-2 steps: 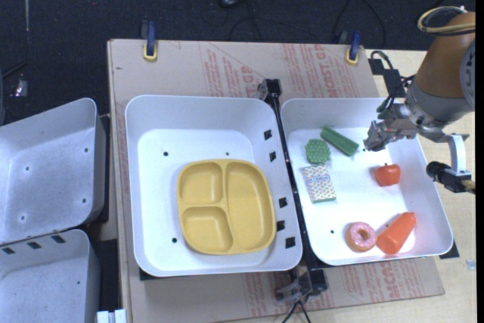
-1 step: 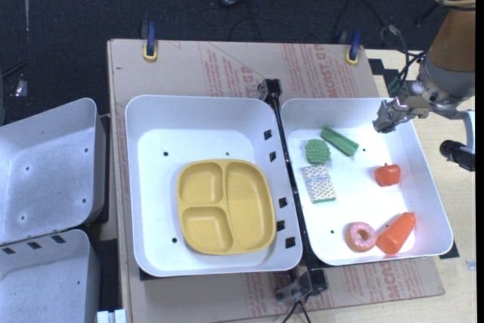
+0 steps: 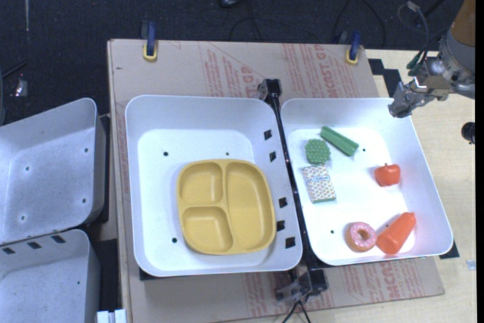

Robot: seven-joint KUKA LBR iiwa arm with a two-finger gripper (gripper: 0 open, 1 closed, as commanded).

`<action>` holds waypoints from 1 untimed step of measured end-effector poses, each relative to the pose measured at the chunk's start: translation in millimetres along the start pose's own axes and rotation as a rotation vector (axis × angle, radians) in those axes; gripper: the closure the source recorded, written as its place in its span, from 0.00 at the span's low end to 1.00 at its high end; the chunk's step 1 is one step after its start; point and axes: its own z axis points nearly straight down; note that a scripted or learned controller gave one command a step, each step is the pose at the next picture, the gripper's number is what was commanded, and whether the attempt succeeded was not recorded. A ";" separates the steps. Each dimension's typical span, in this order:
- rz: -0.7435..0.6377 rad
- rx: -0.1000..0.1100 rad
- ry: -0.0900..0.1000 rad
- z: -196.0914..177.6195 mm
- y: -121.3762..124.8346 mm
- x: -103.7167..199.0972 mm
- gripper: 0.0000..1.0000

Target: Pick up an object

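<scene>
- The grey arm reaches in from the right of the camera view, its gripper (image 3: 401, 104) poised over the upper right rim of the right bin (image 3: 423, 163) — whether the fingers are spread or closed cannot be told from this angle, and nothing is seen between them.
- The right bin holds six small things, all apart from the gripper: a green stick-shaped piece (image 3: 339, 140) lies tilted near the top, with a round green textured piece (image 3: 318, 152) just beside it to the lower left.
- Directly below the round green piece sits a small patterned rectangular block (image 3: 320, 184), close to the divider between the bins.
- A small red piece (image 3: 387, 175) rests alone toward the right side of the bin, the nearest thing to the gripper though still well clear of it.
- Along the bottom edge, a pink-frosted doughnut (image 3: 361, 236) lies just beside an orange carrot-shaped piece (image 3: 396, 232), the two touching or nearly so.
- The left bin (image 3: 151, 132) carries a yellow divided plate (image 3: 226, 206) with three compartments, set in the middle and slightly toward the bottom.
- Both bins stand side by side on a brown board (image 3: 219, 72) held to the table (image 3: 461, 185) by two clamps with yellow tips (image 3: 150, 49) at its far edge.
- Two further white trays (image 3: 45, 155) sit off to the left, beyond the board, over a dark floor strewn with cables.
</scene>
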 end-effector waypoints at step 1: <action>-0.004 0.009 0.004 12.5 12.8 49.9 1.00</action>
